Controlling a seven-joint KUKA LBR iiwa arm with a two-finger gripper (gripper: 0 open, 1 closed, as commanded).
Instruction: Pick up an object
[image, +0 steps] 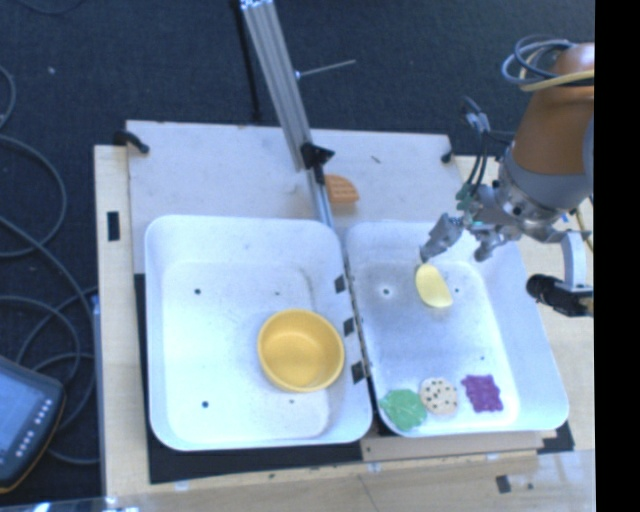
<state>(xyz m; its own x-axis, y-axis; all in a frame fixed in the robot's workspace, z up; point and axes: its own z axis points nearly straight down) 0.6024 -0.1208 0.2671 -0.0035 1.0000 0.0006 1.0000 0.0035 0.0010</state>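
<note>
We view the bench (225, 160) from above, with two white bins side by side. The gripper (462, 240) hangs over the far part of the right bin (520, 350), its two fingers (438, 240) spread apart with nothing between them. Just nearer the camera than the left finger lies a pale yellow piece (433, 286), flat on the bin floor; we judge it the likeliest object for the task, since the spread fingers sit almost directly beyond it and a short descent would bring them astride it. Whether finger and piece touch, we cannot tell. Along the near wall of the right bin rest a green piece (403, 407), a spotted cookie (438, 396) and a purple piece (483, 392), well apart from the gripper. To the left of the right bin, the left bin (180, 300) holds a yellow bowl (300, 349). An orange item (341, 190) lies on the bench beyond the bins, beside the foot of a metal strut (280, 80).
</note>
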